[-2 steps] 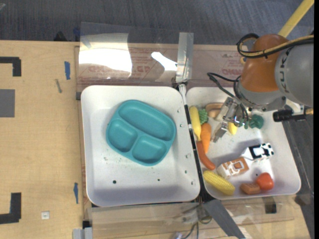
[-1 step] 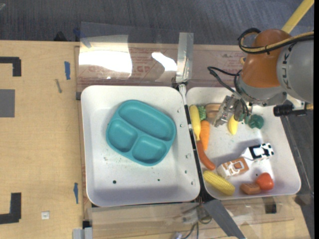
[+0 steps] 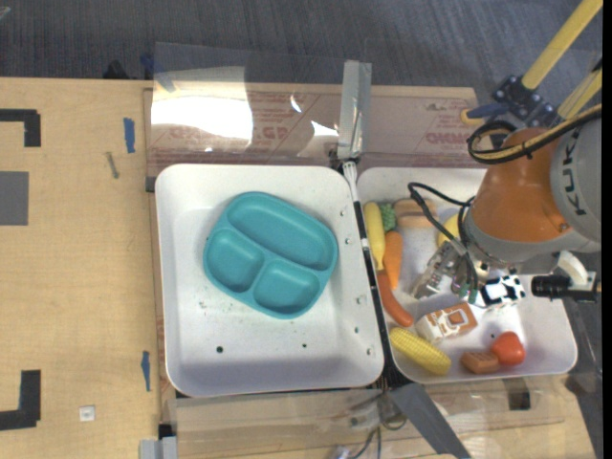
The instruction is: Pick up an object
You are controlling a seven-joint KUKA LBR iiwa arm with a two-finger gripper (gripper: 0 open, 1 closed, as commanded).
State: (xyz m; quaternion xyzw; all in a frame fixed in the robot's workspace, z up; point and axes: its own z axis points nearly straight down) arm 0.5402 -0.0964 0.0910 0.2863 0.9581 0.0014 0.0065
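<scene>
Two white bins sit side by side on the worktop (image 3: 67,256). One teal divided plate (image 3: 272,253) lies in the left bin (image 3: 182,352). Right bin (image 3: 559,347): two corn cobs (image 3: 419,350), one carrot (image 3: 393,280), one tomato (image 3: 509,348), one sausage (image 3: 480,360). Over them hangs the gripper (image 3: 448,277); I cannot tell its state.

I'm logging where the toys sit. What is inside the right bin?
The right bin holds a corn cob, carrot, tomato and more. The arm covers its upper right part.
</scene>
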